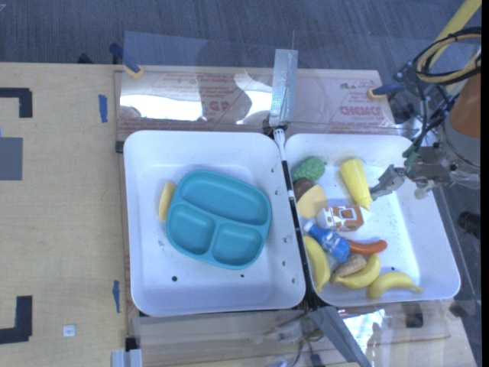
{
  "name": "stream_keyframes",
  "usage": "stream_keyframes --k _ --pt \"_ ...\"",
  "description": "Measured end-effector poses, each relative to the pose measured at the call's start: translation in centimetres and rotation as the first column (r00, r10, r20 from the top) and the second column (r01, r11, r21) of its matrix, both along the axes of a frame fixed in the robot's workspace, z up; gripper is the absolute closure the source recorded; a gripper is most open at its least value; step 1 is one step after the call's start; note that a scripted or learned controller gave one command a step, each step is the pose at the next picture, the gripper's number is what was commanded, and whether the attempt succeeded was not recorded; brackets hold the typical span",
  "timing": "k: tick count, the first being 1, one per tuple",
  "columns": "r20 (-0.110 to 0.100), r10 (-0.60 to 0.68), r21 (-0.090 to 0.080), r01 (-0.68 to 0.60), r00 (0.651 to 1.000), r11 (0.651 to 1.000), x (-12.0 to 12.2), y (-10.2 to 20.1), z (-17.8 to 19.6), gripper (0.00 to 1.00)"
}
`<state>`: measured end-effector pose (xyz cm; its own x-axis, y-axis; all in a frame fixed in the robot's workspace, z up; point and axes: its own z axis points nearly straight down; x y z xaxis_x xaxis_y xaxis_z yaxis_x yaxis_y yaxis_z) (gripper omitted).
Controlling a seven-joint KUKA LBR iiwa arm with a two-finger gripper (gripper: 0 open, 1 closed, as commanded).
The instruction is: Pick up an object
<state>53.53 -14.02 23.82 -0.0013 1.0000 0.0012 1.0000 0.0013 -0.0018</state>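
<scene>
The right bin (435, 228) holds several toy foods: a green leafy piece (308, 167), a yellow corn-like piece (354, 180), a yellow wedge (310, 202), a white and orange carton (341, 217), a blue can (331, 241), an orange-red sausage (367, 246) and yellow bananas (393, 282). My gripper (382, 186) hangs over the right bin's upper right part, just right of the corn-like piece. Nothing visible hangs from it.
The left bin (145, 274) bears a blue divided plate (218, 219) with a yellow slice (166, 199) at its left edge. A metal divider post (283, 86) stands behind the bins. Cables (439, 60) hang at the upper right.
</scene>
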Motion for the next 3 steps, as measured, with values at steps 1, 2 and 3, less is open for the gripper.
stream_keyframes --k 1,2,3 --pt "0.000 0.184 -0.001 -0.184 0.983 0.983 6.9 1.2 -6.7 0.00" --pt "0.010 0.126 -0.004 -0.126 0.992 0.992 10.4 -2.1 -15.0 0.00" --pt "0.014 0.127 -0.006 -0.127 0.992 0.992 10.5 -2.1 -13.9 1.00"
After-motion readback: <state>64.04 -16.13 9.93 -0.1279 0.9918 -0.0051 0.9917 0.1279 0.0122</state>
